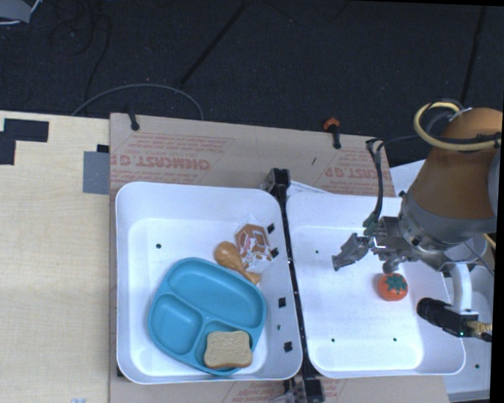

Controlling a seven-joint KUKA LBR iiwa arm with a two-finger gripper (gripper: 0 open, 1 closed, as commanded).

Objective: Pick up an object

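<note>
A small orange-red toy fruit with a green top (391,287) lies in the right bin (354,345), near its right side. My gripper (369,258) hangs over that bin, just up and left of the fruit. It is open, with one grey finger (347,253) reaching left and the other close above the fruit. Nothing is between them.
The left bin (137,232) holds a blue divided plate (197,307) with a slice of bread (228,349) in its near compartment. A tan drumstick toy (231,258) and a small wrapped packet (254,242) lie by the plate's far edge. A black divider (286,282) separates the bins.
</note>
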